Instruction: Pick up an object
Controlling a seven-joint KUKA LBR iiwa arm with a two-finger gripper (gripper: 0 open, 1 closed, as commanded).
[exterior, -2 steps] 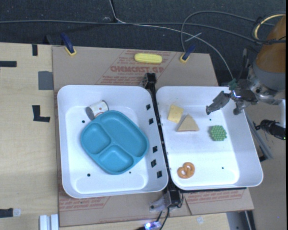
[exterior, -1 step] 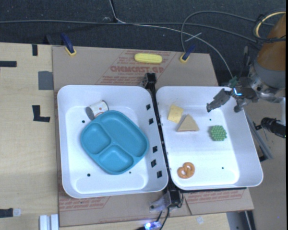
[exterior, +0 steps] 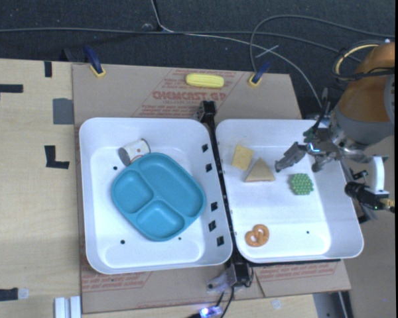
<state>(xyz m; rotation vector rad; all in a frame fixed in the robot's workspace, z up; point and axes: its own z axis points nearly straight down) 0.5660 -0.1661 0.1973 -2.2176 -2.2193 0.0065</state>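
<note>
Nearest, a pretzel (exterior: 257, 235) is lying at the front of the right bin (exterior: 318, 244). Farther back, the green ball (exterior: 302, 183) is sitting just beside the tan wedge (exterior: 259, 171) and yellow block (exterior: 242, 157). Above them the gripper (exterior: 307, 154) is hanging spread and empty. Closing between items, it is risking nudging the ball away.

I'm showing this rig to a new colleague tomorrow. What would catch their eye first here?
Probably the big blue divided plate filling much of the left bin, with a small cup lying at its upper left. Then the gripper over the right bin, near a tan wedge, a green ball and a pretzel.
</note>
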